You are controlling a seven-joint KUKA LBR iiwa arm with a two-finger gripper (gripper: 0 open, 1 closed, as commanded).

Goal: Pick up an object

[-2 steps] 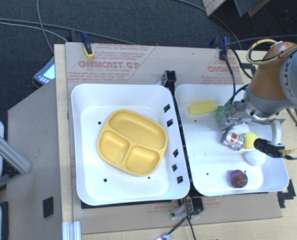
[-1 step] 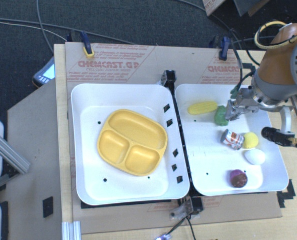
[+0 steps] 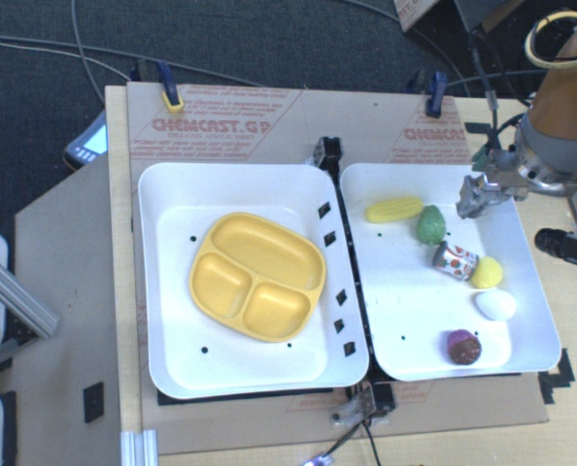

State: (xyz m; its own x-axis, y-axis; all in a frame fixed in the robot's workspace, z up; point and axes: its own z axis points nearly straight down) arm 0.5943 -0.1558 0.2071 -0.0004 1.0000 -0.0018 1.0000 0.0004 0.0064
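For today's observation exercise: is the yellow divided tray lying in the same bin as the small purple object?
No. The yellow divided tray lies in the left bin, while the purple object sits in the right bin.

— What can be read here?
— Red lettering on the brown protective sheet (image 3: 269, 115) covering the surface: "CHEMCAST GP" at the left, with smaller lines above and below it too small to read.
— Anything else?
— The same red mark repeats at the right, blurred. The small can (image 3: 456, 260) carries an unreadable label.

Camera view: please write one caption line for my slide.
Claw above right bin of small objects; yellow tray in left bin.
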